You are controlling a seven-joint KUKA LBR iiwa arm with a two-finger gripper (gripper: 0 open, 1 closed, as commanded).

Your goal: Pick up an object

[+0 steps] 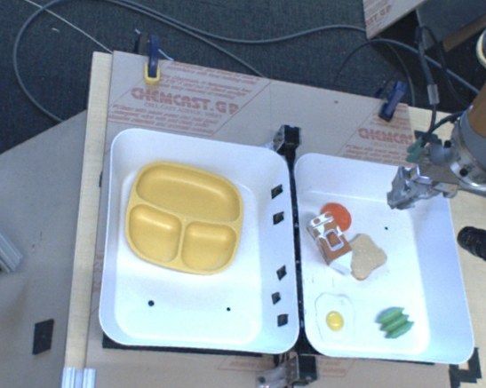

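Gripper [402,195] hovers at right bin's [449,262] far edge, jaw state hard to tell at this angle, holding nothing; tomato [337,216], carton [331,240] and bread [366,257] touch mid-bin, so a descent risks nudging neighbours or closing on two

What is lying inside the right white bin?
The right bin holds a tomato, box, bread slice, fried egg and green beans. Anything under them is covered.

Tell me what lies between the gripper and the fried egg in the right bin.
In the camera view, the toast slice lies roughly between the gripper and the fried egg; the rest is bare bin floor.
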